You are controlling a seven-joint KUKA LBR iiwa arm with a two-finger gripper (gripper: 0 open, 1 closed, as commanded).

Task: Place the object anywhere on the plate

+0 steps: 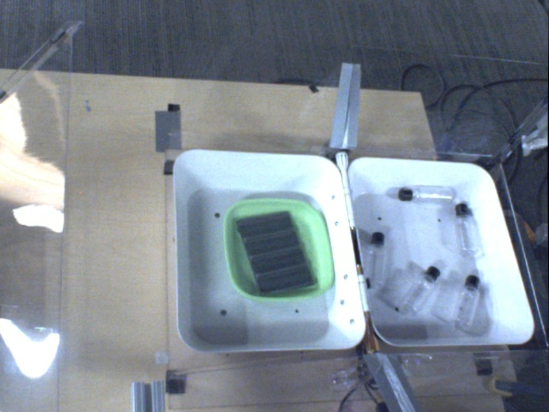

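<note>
A green square plate [320, 230] sits in the middle of the left white bin [196, 256]. A dark grey ridged block [274, 252] lies flat on the plate, slightly turned, inside its rim. In the right white bin [508, 264] lie several clear small bottles with black caps: one along the back wall [427, 194], one at the right [467, 228], and two near the front [419, 287] [469, 304].
A grey metal bar [346, 106] stands behind the seam between the two bins. The wooden bench [94, 230] spreads out to the left under a glare. Cables [463, 101] lie at the back right, and small black brackets [174, 129] sit near the left bin.
</note>
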